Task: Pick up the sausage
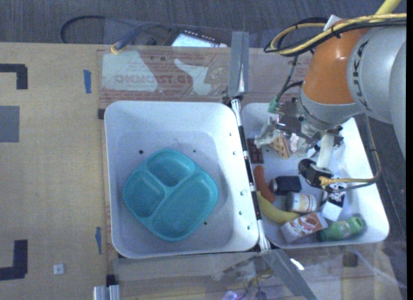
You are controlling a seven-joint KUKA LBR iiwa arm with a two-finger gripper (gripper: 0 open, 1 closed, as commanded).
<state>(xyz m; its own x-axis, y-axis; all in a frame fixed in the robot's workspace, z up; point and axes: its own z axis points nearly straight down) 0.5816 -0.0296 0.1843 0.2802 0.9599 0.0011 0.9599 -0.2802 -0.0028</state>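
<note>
Arm (361,66) reached in from the right and sat over the far part of the right bin (377,218). Gripper (287,139) was low among the clutter at the far-left of that bin. Couldn't tell its state, since the wrist and cables blocked the view. Nothing was visibly held.

Sausage (261,182) lay in the right bin against its left wall: reddish-orange, lengthwise, running far to near. Its near end met the banana (277,213), which curved along the near-left of the bin. The gripper was just on the far side of the sausage, slightly right, and not on it.

Other stuff was packed close:
- black object (287,184) just right of the sausage
- small jar (302,202) near that
- red-and-white packet (302,226) and green bottle (342,229) along the near edge

Left bin (116,124) held the teal divided plate (171,193), well apart from the action.

Progress, my read: the pick wasn't done. The sausage was still resting in the bin, not lifted. Left to do: shift the gripper nearward over the sausage, line up across its width, close, lift. Tight spot with wall on one side, black object on the other, so a miss or grabbing a neighbour looked plausible.
</note>
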